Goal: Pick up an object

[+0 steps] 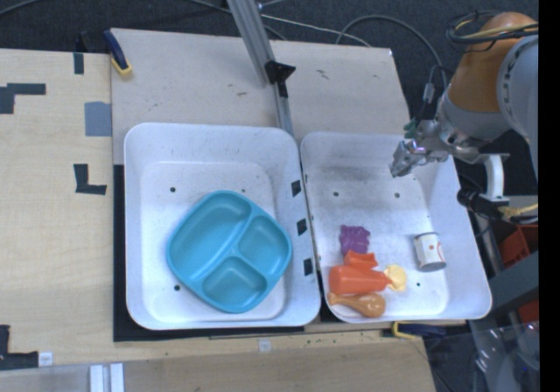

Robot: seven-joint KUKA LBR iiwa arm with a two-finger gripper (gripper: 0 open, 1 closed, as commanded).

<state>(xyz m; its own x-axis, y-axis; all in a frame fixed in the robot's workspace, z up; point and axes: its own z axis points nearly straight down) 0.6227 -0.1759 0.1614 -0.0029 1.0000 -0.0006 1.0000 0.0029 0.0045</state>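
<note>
Orange toy [357, 279] lay in the right bin [464, 294], down toward its near edge.
The tool [404, 160] hung over the bin's far part, well apart from the toy, which lay toward the near-left from it. The toy's long axis ran roughly across the bin, its narrow end pointing right toward a small yellow piece [396, 276]. I could not tell how wide the tool stood; nothing showed between its tips.
</note>
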